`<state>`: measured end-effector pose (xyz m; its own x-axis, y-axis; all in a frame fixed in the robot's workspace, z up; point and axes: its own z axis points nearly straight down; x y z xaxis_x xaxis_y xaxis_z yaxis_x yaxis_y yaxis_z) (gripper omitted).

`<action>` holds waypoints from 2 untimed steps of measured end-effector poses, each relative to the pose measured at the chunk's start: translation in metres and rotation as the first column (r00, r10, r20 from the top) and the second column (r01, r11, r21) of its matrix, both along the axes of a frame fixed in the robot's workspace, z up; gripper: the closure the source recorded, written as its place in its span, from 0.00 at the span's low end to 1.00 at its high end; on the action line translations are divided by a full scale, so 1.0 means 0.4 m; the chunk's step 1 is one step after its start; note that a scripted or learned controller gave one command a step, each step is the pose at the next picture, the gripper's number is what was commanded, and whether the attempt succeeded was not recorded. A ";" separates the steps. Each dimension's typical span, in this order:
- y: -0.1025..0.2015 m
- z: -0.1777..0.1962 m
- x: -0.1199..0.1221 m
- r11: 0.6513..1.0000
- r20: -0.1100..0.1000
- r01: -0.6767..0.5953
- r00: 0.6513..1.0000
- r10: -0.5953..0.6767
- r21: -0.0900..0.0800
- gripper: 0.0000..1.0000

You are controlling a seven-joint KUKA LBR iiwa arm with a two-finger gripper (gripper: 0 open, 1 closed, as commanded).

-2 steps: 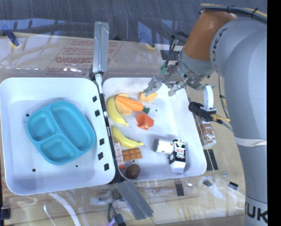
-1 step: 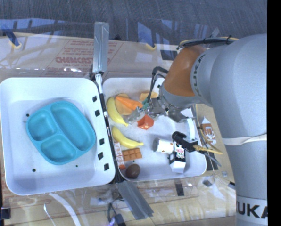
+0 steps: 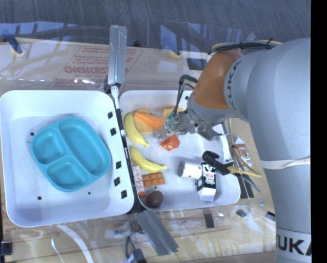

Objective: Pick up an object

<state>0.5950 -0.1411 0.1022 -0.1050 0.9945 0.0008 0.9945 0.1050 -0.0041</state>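
Observation:
The right bin (image 3: 181, 193) holds several toy foods. My gripper (image 3: 173, 127) hangs low over the bin's upper middle, under the orange wrist band. It sits just above a small red-orange piece (image 3: 170, 143) and beside the tip of an orange carrot (image 3: 148, 119). Two yellow bananas (image 3: 133, 130) (image 3: 144, 160) lie along the bin's left wall. A white cup (image 3: 190, 170) lies on its side next to a black-and-white carton (image 3: 207, 182). A brown bar (image 3: 153, 179) and a dark brown ball (image 3: 154, 199) rest at the front left. The arm hides part of the bin's back right.
A blue divided plate (image 3: 70, 153) lies in the left bin (image 3: 10, 108). A yellow block (image 3: 170, 113) sits behind the gripper. A grey divider bar (image 3: 117, 59) stands between the bins at the back. Small items (image 3: 241, 155) lie on the bench outside the right bin's right rim.

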 end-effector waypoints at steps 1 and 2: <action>-0.178 -0.017 -0.023 0.991 0.009 -0.136 0.991 0.136 -0.005 1.00; 0.043 0.192 0.071 1.000 0.008 -0.008 1.000 0.008 0.001 1.00</action>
